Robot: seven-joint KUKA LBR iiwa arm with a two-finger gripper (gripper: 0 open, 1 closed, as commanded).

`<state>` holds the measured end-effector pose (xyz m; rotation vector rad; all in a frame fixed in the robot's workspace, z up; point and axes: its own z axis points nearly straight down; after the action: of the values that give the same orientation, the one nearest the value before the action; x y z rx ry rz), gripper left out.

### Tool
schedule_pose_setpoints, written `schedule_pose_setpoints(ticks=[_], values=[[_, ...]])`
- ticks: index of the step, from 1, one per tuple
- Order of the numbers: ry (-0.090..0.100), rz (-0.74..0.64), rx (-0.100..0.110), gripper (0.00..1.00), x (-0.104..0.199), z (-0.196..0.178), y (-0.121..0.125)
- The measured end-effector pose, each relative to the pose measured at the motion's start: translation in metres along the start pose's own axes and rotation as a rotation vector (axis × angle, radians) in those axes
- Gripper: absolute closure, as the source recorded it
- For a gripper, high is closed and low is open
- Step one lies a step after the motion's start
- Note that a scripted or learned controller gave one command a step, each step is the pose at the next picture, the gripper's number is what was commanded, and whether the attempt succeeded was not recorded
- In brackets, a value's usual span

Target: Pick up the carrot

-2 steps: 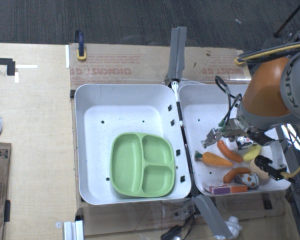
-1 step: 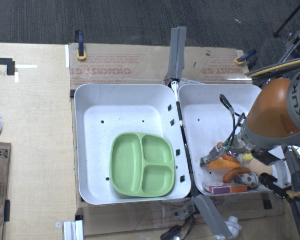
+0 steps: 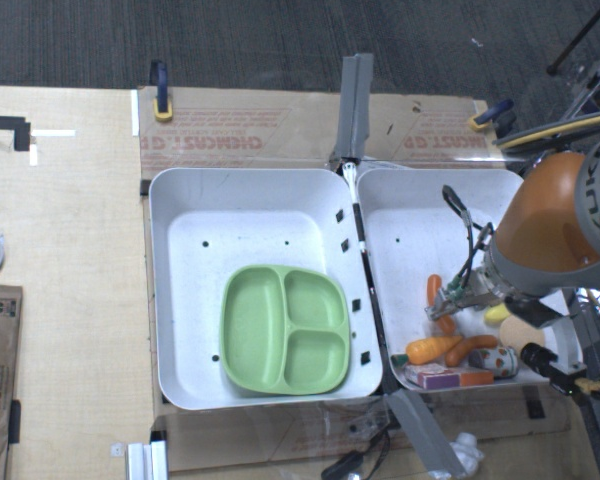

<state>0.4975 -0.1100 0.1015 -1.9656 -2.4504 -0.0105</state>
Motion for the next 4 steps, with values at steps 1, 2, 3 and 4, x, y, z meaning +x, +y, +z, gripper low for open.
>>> schedule_pose_setpoints(ticks=[1,2,3,4], values=[[0.0,-0.001,0.0,0.0,0.0,0.0,0.0],[-0.006,-0.438,0.001,0.0,0.008,0.01,-0.016],[-0.003,-0.433,0.003,1.0,0.007,0.003,-0.016],[-0.001,-0.759,0.007,1.0,0.037,-0.088,0.001]])
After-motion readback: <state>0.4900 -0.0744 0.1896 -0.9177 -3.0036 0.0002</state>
